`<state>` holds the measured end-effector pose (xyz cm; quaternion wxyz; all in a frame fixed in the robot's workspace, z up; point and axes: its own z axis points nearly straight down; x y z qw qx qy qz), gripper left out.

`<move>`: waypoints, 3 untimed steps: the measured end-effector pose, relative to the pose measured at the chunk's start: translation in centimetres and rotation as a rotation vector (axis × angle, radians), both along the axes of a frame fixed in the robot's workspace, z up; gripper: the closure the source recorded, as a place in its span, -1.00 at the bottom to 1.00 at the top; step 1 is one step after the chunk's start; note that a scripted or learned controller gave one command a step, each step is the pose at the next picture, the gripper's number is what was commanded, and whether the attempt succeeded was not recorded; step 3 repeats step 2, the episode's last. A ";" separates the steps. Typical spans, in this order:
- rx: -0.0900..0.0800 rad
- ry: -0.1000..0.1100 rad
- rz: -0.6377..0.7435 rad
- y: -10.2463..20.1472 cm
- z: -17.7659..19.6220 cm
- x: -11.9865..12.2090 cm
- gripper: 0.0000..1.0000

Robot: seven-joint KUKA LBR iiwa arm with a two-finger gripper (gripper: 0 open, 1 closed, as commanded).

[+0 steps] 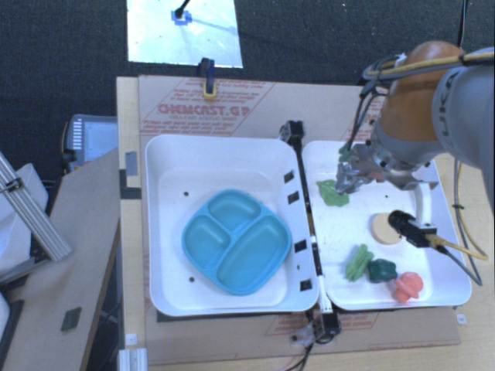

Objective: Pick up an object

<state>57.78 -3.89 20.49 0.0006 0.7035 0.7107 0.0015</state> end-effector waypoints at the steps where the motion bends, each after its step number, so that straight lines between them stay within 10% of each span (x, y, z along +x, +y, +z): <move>1: 0.000 0.000 -0.001 4.3 0.7 0.9 1.00; 3: 0.002 -0.001 0.000 10.3 1.9 1.9 1.00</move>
